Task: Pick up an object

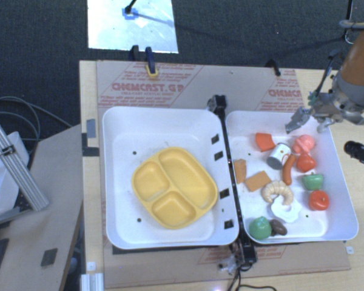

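Several toy foods lie in the right bin [340,220]: an orange block [265,141], a pink piece [304,143], a grey and white can [279,156], a sausage [288,169], a red piece [305,162], a green pepper [313,182], a tomato [318,200], a tan cracker [258,180], a shrimp [278,190] and a fried egg [286,211]. My gripper [309,123] hangs over the bin's far edge, above and behind the pink piece. Its fingers [295,121] are spread open with nothing between them.
The left bin [118,162] holds a yellow divided plate [173,188]. A green fruit [260,228] and a brown piece [278,227] sit at the right bin's near edge. A small orange cracker [239,170] lies by the divider between the bins.
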`<state>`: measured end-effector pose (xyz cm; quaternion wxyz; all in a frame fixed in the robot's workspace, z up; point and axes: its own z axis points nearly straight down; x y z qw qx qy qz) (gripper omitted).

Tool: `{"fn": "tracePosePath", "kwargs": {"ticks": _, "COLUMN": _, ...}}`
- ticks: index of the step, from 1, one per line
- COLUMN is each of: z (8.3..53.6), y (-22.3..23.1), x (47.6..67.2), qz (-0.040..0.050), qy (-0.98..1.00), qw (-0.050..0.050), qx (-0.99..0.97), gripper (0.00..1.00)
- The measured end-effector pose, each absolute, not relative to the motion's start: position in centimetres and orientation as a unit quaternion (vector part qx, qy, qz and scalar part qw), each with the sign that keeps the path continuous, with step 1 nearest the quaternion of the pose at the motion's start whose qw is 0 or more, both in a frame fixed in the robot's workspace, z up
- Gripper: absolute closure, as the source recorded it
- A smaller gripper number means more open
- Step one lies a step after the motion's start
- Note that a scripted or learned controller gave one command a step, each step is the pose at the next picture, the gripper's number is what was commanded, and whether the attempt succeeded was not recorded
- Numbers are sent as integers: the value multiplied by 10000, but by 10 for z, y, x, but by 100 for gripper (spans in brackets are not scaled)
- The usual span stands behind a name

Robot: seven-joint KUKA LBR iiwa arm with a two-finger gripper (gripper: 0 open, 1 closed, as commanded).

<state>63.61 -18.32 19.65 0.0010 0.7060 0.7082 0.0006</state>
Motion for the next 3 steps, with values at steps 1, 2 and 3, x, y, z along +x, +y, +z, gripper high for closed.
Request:
{"fn": "tracePosePath", "kwargs": {"ticks": 1, "z": 113, "y": -204, "x": 614, "qz": 66, "qy": 7090, "qw": 123, "qx": 7051, "gripper": 0}}
{"fn": "tracePosePath", "kwargs": {"ticks": 2, "z": 106, "y": -191, "x": 597, "qz": 68, "qy": 7089, "qw": 87, "qx": 7053, "gripper": 0}}
{"fn": "tracePosePath", "kwargs": {"ticks": 3, "z": 88, "y": -206, "x": 660, "qz": 31, "qy": 7099, "qw": 60, "qx": 7043, "gripper": 0}}
